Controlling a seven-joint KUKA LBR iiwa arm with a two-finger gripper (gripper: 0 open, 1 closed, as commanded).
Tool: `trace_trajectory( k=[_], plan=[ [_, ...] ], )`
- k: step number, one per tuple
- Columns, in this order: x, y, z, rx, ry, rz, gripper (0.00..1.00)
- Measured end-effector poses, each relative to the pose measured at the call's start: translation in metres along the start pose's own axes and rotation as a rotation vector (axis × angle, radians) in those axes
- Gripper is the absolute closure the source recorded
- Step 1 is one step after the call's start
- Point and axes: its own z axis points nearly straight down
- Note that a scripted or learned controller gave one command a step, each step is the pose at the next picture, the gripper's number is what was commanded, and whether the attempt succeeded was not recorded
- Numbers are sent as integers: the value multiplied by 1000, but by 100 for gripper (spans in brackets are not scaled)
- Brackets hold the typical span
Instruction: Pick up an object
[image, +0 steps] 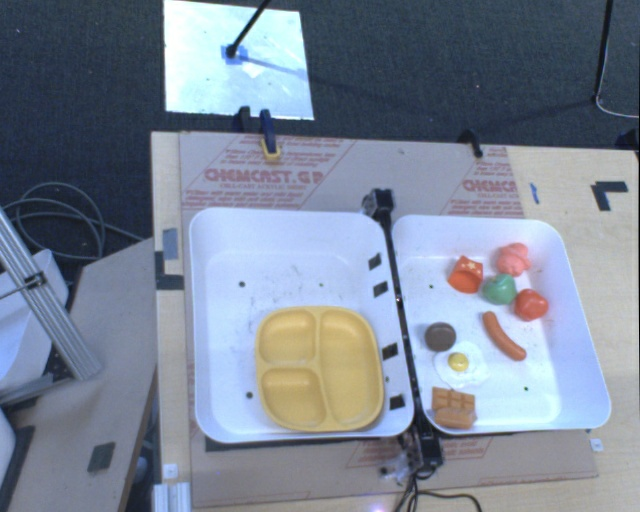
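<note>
Left bin (215, 300) holds a yellow divided tray (320, 366); right bin (560, 392) holds scattered toy foods (499, 290).

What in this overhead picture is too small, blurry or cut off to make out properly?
- Pale pink lumpy toy, camera view: too small and blurred to identify.
- Small dark marks on the left white bin's floor: too tiny to say what they are.
- Thin looped cable, top right corner: cut off by the frame edge.

My one fixed camera looks down at a slant on the pale wooden desk (560, 180), both shallow white plastic bins (230, 240) mid-frame.
</note>
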Motion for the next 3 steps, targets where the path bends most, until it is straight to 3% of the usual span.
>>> trace_trajectory(
  k=[1, 2, 3],
  plan=[
    [-21, 37, 55, 4, 1, 2, 0],
    [-20, 40, 95, 4, 1, 2, 0],
    [18, 47, 103, 2, 2, -4, 0]
  ],
)
